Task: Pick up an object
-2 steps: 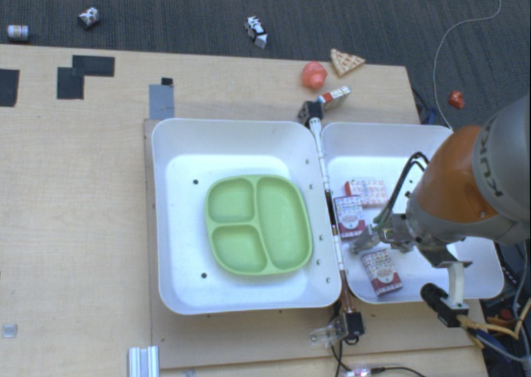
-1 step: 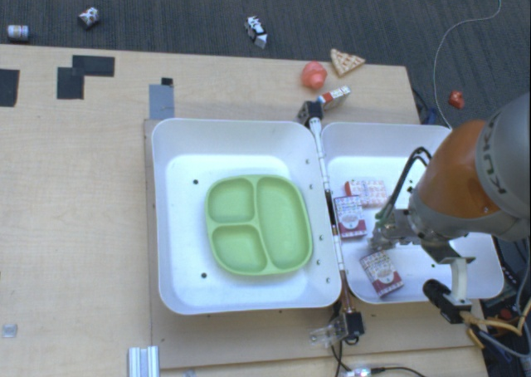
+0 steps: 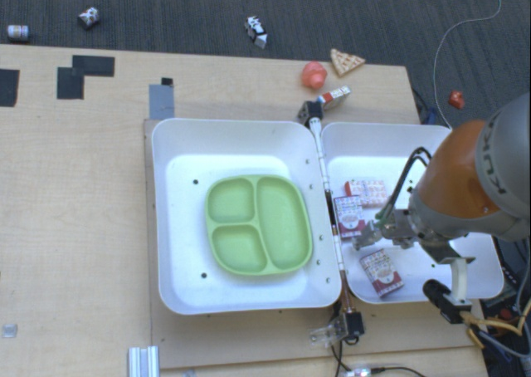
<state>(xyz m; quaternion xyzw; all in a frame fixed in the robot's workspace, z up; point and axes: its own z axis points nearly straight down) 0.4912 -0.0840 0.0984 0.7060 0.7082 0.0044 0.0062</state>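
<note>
One fixed camera looks down slantwise on both bins (image 3: 166, 201), arm (image 3: 473, 184) entering right.

The gripper (image 3: 375, 236) hangs over the right bin (image 3: 489, 280). One small packet (image 3: 349, 215) lies just left of it, close by. A second packet (image 3: 382, 272) lies just in front of it, nearer the bin's front wall. A third packet (image 3: 366, 189) lies behind it, farther back in the same bin. The left bin (image 3: 170, 226) sits well to the left of the gripper, touching the right bin's side. A tray with three parts (image 3: 258, 225) lies in the left bin.
</note>
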